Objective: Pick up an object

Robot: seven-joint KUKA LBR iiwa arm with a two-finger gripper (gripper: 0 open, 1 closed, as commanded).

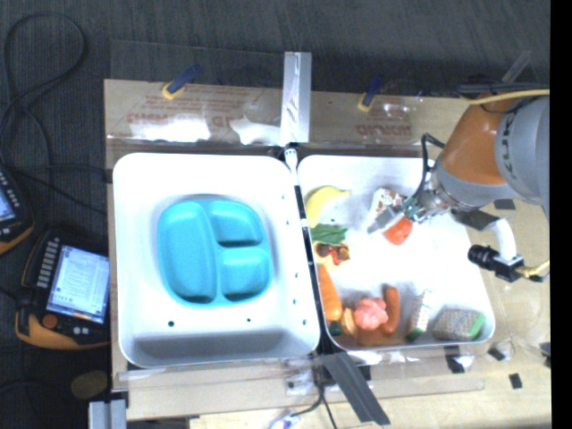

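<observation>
- Watching the feed from my desk: the arm (500, 155) comes in from 3 o'clock, orange band and all, and the gripper (404, 214) sits low over the upper half of the right bin (465, 266).
- There's a small red-orange object (399, 231) right at the fingertips, on the 7 o'clock side of the gripper. It looks like it's touching the tips or just under them, but I honestly can't tell if it's actually between the fingers or just lying beside them on the bin floor.
- Can't make out if the fingers are apart or closed either; that spot is a jumble of white, green and red bits at this resolution.
- Rest of the right bin: a yellow banana-ish thing (323, 202) at about 9 o'clock from the gripper, up against the divider, with a green leafy piece (329, 234) and something small and dark (338, 253) just below it.
- Along the bin's 6 o'clock edge: an orange carrot (329, 300), a pink lump (370, 313), another orange piece (391, 304), a small green-ended thing (417, 315) and a grey-green sponge-looking block (459, 323) in the corner.
- Left bin (134, 266) holds a blue divided tray (214, 248), sitting flat, roughly centred.
- Some black fitting (490, 257) hangs over the right bin's 3 o'clock rim.
</observation>
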